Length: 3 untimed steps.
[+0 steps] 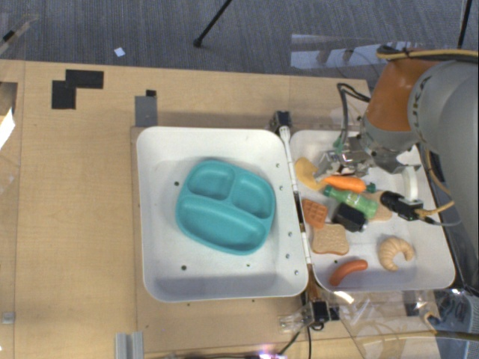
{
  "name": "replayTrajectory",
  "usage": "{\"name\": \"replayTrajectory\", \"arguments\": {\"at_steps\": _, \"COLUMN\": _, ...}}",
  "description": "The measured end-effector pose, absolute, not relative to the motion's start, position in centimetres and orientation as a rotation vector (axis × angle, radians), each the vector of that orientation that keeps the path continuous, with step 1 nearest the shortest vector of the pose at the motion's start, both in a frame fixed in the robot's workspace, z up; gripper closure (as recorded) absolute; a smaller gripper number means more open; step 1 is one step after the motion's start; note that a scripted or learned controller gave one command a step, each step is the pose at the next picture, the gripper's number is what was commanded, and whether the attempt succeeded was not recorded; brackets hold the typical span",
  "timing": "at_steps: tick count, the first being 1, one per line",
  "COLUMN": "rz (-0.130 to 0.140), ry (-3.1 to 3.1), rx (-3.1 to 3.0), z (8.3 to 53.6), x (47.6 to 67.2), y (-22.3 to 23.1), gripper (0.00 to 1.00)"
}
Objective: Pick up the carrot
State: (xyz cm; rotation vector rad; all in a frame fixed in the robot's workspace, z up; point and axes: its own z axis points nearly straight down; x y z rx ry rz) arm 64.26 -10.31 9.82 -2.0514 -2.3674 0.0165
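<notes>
The robot's gripper (346,160) hangs low in the right bin (441,275), in its far half. The carrot (345,183) lies just nearer the camera than the metal tips, close beside them, its length pointing left to right above a green bottle (352,199). Whether the fingers are spread or closed cannot be told. A good grasp probably means straddling the carrot's narrow width, clear of the bottle.
</notes>
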Motion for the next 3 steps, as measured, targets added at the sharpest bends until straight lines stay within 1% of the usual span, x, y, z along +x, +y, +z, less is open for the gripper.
{"name": "replayTrajectory", "arguments": {"at_steps": 1, "rz": -0.015, "ry": -2.285, "rx": -2.17, "z": 9.0, "x": 62.8, "y": -9.7, "gripper": 0.0}}
{"name": "replayTrajectory", "arguments": {"at_steps": 2, "rz": -0.026, "ry": -2.294, "rx": -2.169, "z": 10.3, "x": 63.1, "y": -9.5, "gripper": 1.0}}
{"name": "replayTrajectory", "arguments": {"at_steps": 3, "rz": -0.014, "ry": -1.978, "rx": -2.446, "z": 18.8, "x": 62.7, "y": -3.9, "gripper": 1.0}}
